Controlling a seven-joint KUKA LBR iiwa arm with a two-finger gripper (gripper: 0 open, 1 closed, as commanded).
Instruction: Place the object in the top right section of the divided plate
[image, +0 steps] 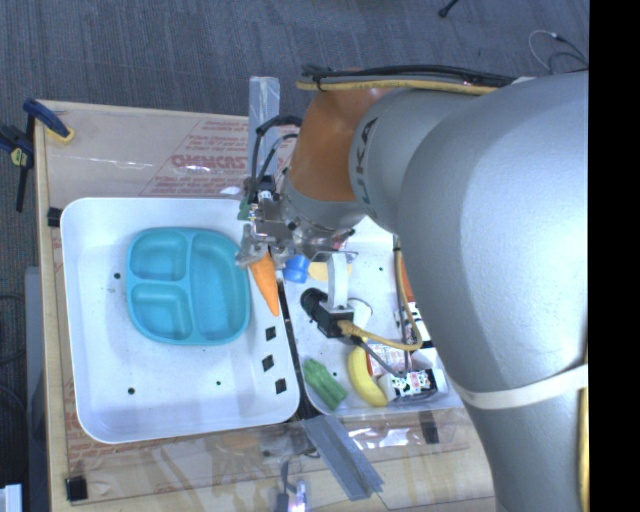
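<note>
Carrot (265, 287): seen pinched at its thick end between the fingers of the hand (260, 250), which are closed onto it. The tapered tip is pointed toward the lower edge of the view. The carrot is located over the strip where the two bins meet, just beside the right rim of the divided plate (215, 290), outside its compartments.

Hand: positioned at the near-right corner of the plate, above the right wall of the left bin (100, 390). The orange band (325, 140) is seen directly above it, and the grey arm (480, 220) is extended in from the right, so that much of the right bin (378, 265) is covered.

Blue item (295, 268): small, noted just right of the carrot's thick end, close to the hand. Whether it is touched by the carrot cannot be told.

Divided plate: light blue, laid flat in the left bin, toward the bin's upper middle. Two smaller compartments are seen on its left side and one long compartment on its right.

Right bin: a banana (364, 378) is lain near the lower end, with a green item (325, 383) just beside it on the left.

Counter (150, 140): both bins are carried side by side on it. A blue clamp (45, 115) is fixed at its upper left corner.
</note>
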